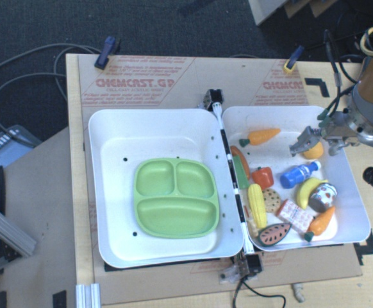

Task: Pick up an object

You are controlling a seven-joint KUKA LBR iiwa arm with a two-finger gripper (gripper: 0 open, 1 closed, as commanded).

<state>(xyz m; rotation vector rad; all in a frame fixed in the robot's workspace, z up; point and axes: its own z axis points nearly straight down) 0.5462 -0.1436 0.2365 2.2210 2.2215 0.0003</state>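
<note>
Two white bins side by side on counter [77, 172]. Left bin [109, 133] holds green divided plate [175, 198]. Right bin [353, 204] crowded with toy food: carrot [264, 135] near top, blue bottle [299, 173], corn cob [256, 205], red pepper [262, 177], banana [306, 189], watermelon slice [273, 233], cookie [273, 199]. End effector [316, 141] low over right bin's upper right area, just above yellow-orange fruit [313, 151]; fingers' spread cannot be told, no object seen clamped between them.
</note>
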